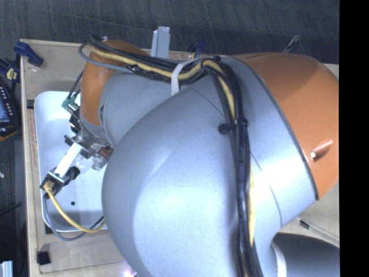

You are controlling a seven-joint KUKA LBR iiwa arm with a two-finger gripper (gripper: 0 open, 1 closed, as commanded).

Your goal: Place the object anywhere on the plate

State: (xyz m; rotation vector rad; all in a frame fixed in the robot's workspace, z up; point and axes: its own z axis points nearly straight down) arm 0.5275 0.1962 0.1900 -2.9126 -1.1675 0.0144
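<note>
Closest to my lens sits the arm's grey casing (190,178), swollen across most of the view; an orange shell (300,114) caps it on the right, and a bundle of black and yellow cables (233,120) runs over its back, cinched by a white tie (174,79). That bulk covers nearly everything I need; I cannot tell where the object lies, what it looks like, or where the plate sits, since whatever is under the casing is hidden from me.

Beyond the big link, the orange band (92,91) leads down to the gripper (87,142), which hangs over the left bin (41,105), near its middle; from this slant the wrist hardware is a clutter of metal, and I cannot tell whether the gripper is spread or pressed together, nor whether it pinches anything.

On the bare white floor of that bin I see one small dark speck (73,203), too small to name; the bin's far rim and left wall are plain white. Outside it, the wooden bench (34,74) carries a blue clamp (27,52) at its far left corner; a black device (6,111) pokes in at the left edge, and a grey metal post (162,39) stands at the far side.
</note>
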